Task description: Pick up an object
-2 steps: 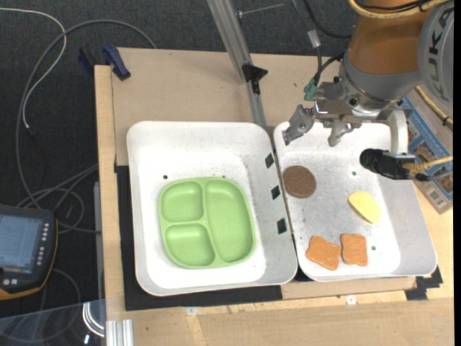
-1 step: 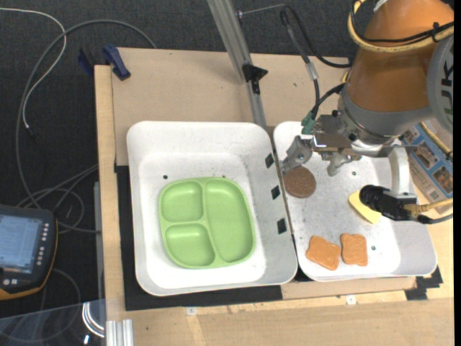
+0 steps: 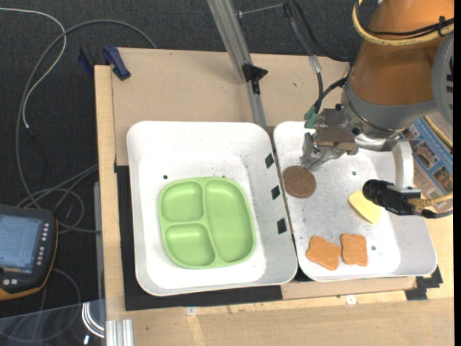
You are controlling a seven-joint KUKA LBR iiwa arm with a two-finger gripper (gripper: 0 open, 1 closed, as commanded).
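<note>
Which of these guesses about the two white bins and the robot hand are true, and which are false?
1. The green divided plate lies in the left bin. True.
2. The brown round disc lies in the left bin. False: it lies in the right bin, near that bin's left wall.
3. The gripper is above the right bin, just beyond the disc. True.
4. The two orange pieces sit on the green plate. False: they lie side by side near the front of the right bin.
5. The yellow piece lies in the right bin. True.
</note>
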